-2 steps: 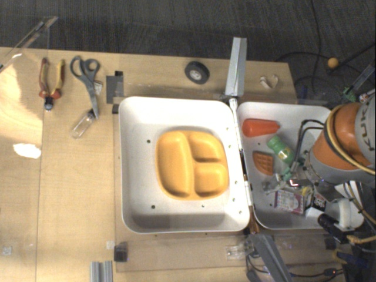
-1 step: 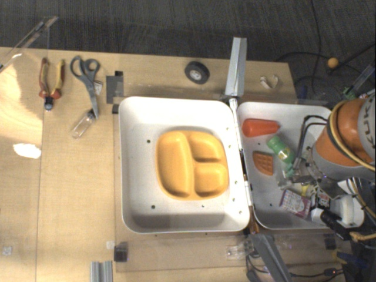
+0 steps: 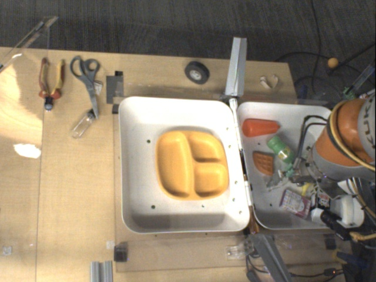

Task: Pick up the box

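The box (image 3: 292, 202) is a small purplish-white carton lying flat near the front of the right bin (image 3: 262, 217). My gripper (image 3: 288, 178) reaches in from the right and hangs just behind the box, over the middle of that bin, between the box and a green bottle (image 3: 281, 148). Cables and the wrist's metal parts clutter the gripper's tip. Nothing shows as being held. The arm's orange band (image 3: 352, 131) covers the bin's right side.
A red-orange object (image 3: 260, 126) and a flat orange item (image 3: 264, 162) lie in the right bin's rear left. The left bin (image 3: 135, 157) holds a yellow divided tray (image 3: 192, 163). Scissors (image 3: 88, 81), pliers (image 3: 50, 81) and a tape roll (image 3: 197, 71) rest on the bench.
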Tool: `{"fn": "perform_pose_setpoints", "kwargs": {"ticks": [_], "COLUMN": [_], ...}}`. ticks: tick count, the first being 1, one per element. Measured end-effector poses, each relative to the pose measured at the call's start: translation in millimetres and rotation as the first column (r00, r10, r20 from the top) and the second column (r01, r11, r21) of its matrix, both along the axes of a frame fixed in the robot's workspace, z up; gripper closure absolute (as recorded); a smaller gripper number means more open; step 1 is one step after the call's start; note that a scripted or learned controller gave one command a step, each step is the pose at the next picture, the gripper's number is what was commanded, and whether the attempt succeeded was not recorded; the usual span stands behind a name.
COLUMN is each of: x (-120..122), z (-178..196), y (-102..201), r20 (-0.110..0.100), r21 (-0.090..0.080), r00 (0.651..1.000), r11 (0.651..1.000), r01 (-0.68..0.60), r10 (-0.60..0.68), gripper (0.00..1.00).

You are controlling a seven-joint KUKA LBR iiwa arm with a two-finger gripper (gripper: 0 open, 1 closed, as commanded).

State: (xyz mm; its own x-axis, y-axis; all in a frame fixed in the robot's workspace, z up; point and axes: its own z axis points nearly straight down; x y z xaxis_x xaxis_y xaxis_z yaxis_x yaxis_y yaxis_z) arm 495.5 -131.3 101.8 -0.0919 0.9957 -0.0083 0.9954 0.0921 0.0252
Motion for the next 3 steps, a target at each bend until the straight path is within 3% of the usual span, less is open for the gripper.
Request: {"fn": "perform_pose_setpoints", "kwargs": {"ticks": [1,2,3], "x": [-3.4,-3.2,-2.8], "z": [-11.8,-11.8,-11.8], "y": [-5.1,3.4,-0.3], "r20": [-0.011,-0.006,-0.009], "r21": [0.008,0.004,0.009], "r00": [0.993,0.972,0.969], "r11": [0.993,0.972,0.969], "r01": [0.117,0.234,0.245], "r10": [-0.117,-0.234,-0.245], "gripper": [0.0,0.0,0.0]}}
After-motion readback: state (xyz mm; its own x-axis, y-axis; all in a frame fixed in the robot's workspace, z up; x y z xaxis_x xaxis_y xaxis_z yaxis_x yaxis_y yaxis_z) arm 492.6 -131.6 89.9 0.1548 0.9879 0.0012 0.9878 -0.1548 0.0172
